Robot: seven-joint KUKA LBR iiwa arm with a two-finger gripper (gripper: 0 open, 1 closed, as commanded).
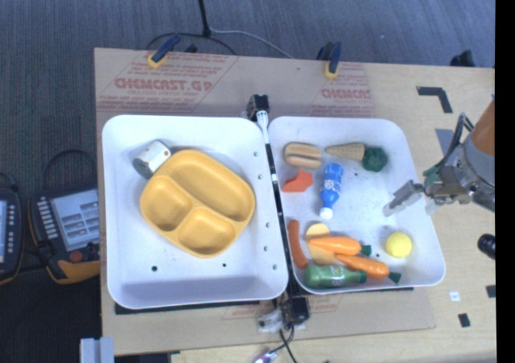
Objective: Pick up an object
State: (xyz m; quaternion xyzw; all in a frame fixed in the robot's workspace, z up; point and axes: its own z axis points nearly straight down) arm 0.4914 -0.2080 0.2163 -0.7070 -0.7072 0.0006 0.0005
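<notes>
Tool (402,196) hovering open over the right bin (418,164) — gripping nothing — just above the lemon (397,245).

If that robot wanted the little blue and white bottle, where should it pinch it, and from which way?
Probably across the blue middle of the bottle, coming straight down from above. It lies flat on the right bin floor, cap toward the carrots, with bare floor along both long sides for the hand to close across its narrow width.

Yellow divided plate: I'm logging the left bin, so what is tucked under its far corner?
A grey metal can pokes out from under the yellow plate. Its near part is covered by the plate.
</notes>
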